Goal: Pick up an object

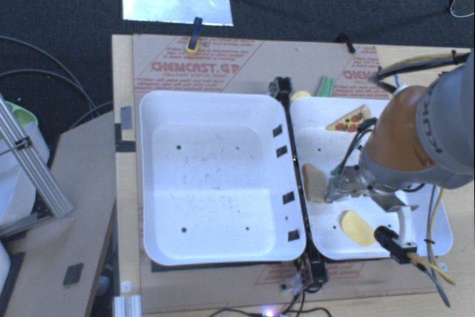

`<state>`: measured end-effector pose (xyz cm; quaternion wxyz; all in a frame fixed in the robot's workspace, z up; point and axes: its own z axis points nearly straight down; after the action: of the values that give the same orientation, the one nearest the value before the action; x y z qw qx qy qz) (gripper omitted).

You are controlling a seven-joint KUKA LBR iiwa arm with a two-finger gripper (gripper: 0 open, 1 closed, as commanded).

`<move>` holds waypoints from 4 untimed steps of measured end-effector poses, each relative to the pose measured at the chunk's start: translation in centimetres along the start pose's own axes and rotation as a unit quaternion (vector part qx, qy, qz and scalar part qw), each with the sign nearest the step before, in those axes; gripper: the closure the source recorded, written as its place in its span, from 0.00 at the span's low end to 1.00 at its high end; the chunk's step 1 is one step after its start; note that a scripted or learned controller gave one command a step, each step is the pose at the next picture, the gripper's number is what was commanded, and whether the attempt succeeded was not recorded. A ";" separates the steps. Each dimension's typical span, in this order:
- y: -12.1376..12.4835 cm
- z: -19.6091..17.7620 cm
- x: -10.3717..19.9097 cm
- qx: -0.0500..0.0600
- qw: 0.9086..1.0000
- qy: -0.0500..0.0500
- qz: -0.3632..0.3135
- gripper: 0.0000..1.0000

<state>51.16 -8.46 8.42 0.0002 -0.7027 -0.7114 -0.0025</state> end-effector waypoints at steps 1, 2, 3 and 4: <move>-2.2 -10.5 10.5 -0.003 1.000 0.001 -0.001 1.00; -0.5 -15.8 10.0 -0.002 1.000 -0.002 0.004 1.00; -2.2 -11.7 9.3 0.002 1.000 -0.002 0.006 1.00; -2.3 -9.9 13.7 0.002 1.000 -0.001 0.003 1.00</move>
<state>48.62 5.18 18.32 0.0011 -0.7046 -0.7096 0.0000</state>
